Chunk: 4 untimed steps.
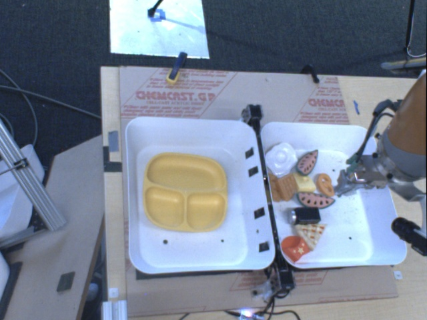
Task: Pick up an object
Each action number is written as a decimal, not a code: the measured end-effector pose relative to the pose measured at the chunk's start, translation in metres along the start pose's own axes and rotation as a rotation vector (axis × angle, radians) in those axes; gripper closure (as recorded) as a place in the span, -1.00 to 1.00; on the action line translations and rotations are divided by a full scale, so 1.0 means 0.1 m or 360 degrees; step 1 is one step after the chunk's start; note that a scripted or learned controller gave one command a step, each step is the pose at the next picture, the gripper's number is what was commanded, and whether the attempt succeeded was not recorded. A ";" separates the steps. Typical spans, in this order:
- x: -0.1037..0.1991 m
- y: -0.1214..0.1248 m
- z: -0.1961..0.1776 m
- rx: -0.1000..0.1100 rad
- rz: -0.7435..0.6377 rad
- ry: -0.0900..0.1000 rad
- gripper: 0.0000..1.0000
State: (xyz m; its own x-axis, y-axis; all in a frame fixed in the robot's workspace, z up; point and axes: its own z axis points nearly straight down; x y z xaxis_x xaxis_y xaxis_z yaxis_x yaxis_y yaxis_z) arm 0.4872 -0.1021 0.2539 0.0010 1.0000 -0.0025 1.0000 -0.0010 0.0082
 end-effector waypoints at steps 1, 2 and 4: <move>0.30 0.25 0.64 0.0017 -0.0012 0.0006 1.00; 0.17 0.49 1.26 0.0015 -0.0003 0.0003 1.00; 0.35 0.00 0.59 0.0008 -0.0008 0.0005 1.00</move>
State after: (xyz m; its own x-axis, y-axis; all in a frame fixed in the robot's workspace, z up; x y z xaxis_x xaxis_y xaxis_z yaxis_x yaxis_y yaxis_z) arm 0.4881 -0.0670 0.1951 -0.0043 1.0000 0.0006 1.0000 0.0043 0.0034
